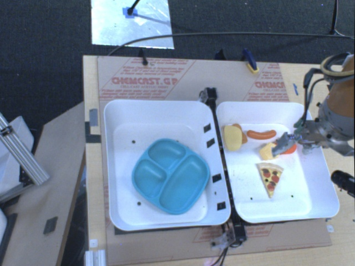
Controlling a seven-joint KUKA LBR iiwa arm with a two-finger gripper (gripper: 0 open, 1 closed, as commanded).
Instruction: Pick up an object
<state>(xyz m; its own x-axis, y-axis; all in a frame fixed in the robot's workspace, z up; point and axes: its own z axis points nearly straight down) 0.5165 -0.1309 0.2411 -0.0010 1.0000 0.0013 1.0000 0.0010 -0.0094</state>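
The right bin (310, 204) holds toy food: a hot dog sausage (260, 133), a yellow bun-like piece (233, 137), a pizza slice (270, 177), and a small yellow piece (268, 152) with an orange piece (289, 149) beside it. My gripper (284, 143) reaches in from the right and sits low over the yellow and orange pieces, its grey fingers touching or just above them. Nothing is visibly lifted.
The left bin (122, 148) holds a blue divided plate (170, 175). A black clip strip (213, 143) joins the two bins. The arm's body (335, 121) hangs over the right bin's right edge. Cardboard lies under the bins.
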